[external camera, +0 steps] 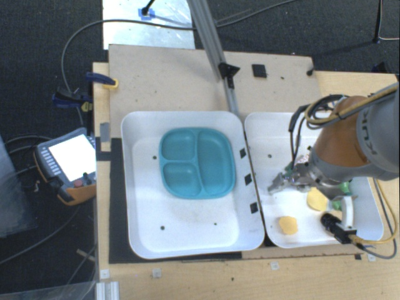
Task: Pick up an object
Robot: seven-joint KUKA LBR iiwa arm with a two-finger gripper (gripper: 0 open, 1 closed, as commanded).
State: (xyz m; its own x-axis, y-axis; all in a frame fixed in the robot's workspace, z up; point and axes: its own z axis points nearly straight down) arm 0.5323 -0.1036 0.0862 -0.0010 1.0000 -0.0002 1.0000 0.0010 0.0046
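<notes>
The gripper [278, 184] sits low over the right bin [270, 144], pointing toward the wall shared by the two bins. It reads as a small grey metallic blur against the white floor, and whether it is spread or closed cannot be made out; no object can be made out in it. Just behind it, toward the wrist, lies a yellow lump [317, 200], close to the gripper body, though contact is not clear. A second yellow lump [287, 225] lies near the gripper on the camera side, apart from it, by the bin's near wall. A green object [343, 187] peeks out beside the first lump, mostly hidden under the arm [340, 144]. Across the shared wall, well apart, a teal divided plate [197, 163] rests in the left bin [139, 186].
</notes>
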